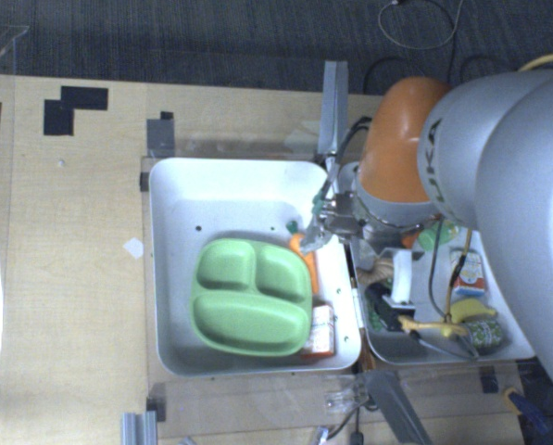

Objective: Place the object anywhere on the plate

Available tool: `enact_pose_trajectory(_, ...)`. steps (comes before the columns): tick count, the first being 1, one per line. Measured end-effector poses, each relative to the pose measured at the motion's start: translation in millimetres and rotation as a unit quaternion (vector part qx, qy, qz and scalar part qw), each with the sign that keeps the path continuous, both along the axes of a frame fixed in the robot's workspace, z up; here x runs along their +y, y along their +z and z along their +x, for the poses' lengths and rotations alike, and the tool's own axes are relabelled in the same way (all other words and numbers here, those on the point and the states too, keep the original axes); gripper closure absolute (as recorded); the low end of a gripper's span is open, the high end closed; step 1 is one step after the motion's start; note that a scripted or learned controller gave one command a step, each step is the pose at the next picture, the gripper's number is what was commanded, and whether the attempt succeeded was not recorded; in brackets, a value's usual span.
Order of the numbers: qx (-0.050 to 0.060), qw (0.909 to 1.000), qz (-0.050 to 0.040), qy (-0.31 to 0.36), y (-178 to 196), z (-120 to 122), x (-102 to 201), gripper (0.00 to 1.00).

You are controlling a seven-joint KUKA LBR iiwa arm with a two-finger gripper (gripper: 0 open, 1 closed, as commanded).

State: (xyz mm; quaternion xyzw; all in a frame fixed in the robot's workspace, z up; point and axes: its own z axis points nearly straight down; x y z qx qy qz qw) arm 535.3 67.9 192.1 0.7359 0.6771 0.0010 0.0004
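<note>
the object looks to be an orange thing (pixel 301 245) at the right edge of the plate (pixel 253 295), close to the left bin's (pixel 174 248) right wall. part of it is hidden, so its shape is unclear. the end effector (pixel 320 222) sits just above and right of it, right at it; whether it is clenched, released or grasping the orange thing i cannot tell.

the plate is green, three compartments, lying in the lower middle of the left bin. its compartments are bare. a white and orange packet (pixel 322 327) lies wedged between the plate's right edge and the bin's right wall, partly under the plate's rim. a small green bit (pixel 294 225) lies just above the orange thing.

open room: the bin floor above and left of the plate is bare white, up to the back and left walls. the right side is tight, with plate, packet, orange thing and wall crowded together.

the arm (pixel 480 156) comes over the right bin (pixel 387 346), covering most of it. in that bin lie a banana (pixel 471 313) and other items near the front wall. the wooden bench (pixel 63 276) lies open to the left.
</note>
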Motion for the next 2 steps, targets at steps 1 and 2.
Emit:
enact_pose_trajectory(1, -0.002, 1.0000, 0.0004, 0.003, 11, 1, 1, 1.00)
enact_pose_trajectory(2, 0.000, 1.0000, -0.0003, -0.003, -8, -48, -76, 1.00)
